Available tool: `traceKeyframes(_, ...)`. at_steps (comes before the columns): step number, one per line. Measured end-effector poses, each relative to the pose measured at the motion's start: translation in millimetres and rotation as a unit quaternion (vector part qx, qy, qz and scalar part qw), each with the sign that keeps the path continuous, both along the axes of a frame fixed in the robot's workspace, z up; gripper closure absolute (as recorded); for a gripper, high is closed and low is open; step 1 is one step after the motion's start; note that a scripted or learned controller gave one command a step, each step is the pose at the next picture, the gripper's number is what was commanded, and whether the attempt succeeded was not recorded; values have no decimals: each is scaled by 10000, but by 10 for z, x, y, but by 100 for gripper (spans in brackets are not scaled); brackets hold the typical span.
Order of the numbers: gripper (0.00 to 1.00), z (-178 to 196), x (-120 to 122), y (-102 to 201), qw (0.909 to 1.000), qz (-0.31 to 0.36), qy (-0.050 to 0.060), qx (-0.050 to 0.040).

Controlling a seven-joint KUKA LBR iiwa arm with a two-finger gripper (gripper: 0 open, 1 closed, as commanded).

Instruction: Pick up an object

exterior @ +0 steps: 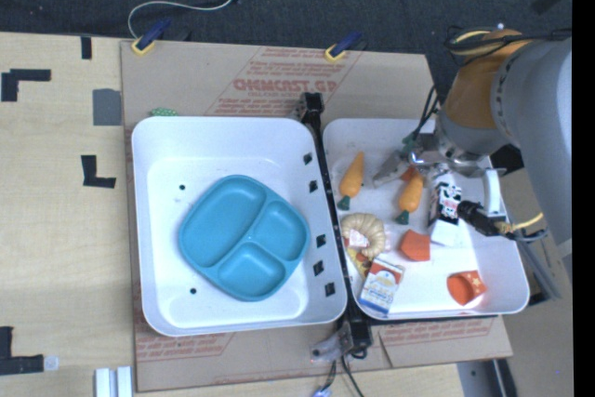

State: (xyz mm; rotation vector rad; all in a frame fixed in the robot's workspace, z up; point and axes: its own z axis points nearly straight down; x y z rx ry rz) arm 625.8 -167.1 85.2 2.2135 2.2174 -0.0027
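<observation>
My gripper (415, 165) hangs over the upper middle of the right bin (507, 288), below the grey arm with its orange band (469, 93). Just beneath and left of it lies an orange carrot (410, 192) with a green tip. A second carrot (352, 174) lies further left, near the bin's left wall. A small black-and-white object (449, 198) sits right beside the gripper's lower side. Nothing is visibly held.
The right bin also holds a ring-shaped pastry (363, 234), a small carton (381, 284), an orange block (416, 245) and an orange cup (466, 286). The left bin (158, 163) holds a blue divided plate (244, 237). A cable (186, 6) loops behind the bench.
</observation>
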Motion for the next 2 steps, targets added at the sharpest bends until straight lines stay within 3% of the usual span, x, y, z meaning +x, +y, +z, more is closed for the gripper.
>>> traceKeyframes(1, 0, -9, 389, 21, 10000, 4, 18, 25)
traceKeyframes(2, 100, 60, 387, 13, 10000, 13, 39, 12)
